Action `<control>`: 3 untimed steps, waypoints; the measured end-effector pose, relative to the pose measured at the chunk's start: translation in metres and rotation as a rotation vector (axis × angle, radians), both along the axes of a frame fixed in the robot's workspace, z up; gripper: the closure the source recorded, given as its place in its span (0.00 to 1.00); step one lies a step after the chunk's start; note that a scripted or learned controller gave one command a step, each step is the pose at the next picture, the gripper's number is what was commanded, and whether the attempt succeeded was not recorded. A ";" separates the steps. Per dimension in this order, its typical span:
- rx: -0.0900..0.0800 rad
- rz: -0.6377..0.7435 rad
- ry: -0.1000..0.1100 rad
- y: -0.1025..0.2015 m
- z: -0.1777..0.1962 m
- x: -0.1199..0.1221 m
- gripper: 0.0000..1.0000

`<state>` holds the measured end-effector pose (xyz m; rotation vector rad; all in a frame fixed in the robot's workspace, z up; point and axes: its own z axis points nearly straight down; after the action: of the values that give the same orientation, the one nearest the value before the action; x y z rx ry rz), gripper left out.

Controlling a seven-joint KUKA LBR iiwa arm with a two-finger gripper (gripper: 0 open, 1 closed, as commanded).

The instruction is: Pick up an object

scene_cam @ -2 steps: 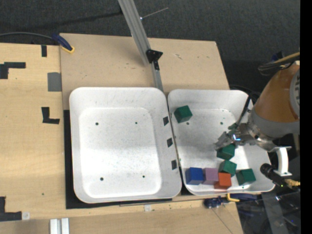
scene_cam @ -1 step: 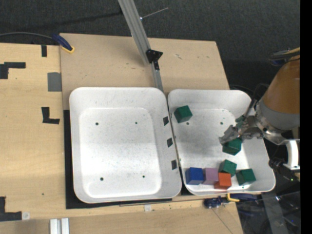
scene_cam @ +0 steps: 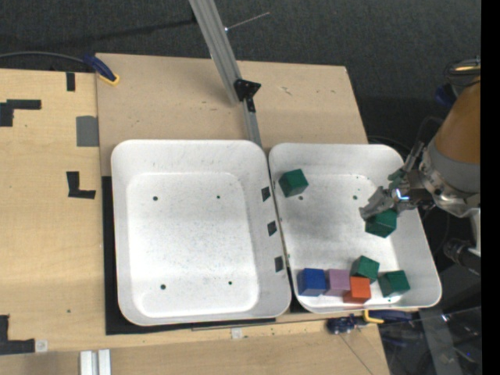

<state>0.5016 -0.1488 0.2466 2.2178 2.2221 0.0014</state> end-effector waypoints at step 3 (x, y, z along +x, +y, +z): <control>0.002 0.005 0.005 0.098 0.000 0.039 1.00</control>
<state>0.5409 -0.0511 0.2469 2.2158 2.2311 -0.0018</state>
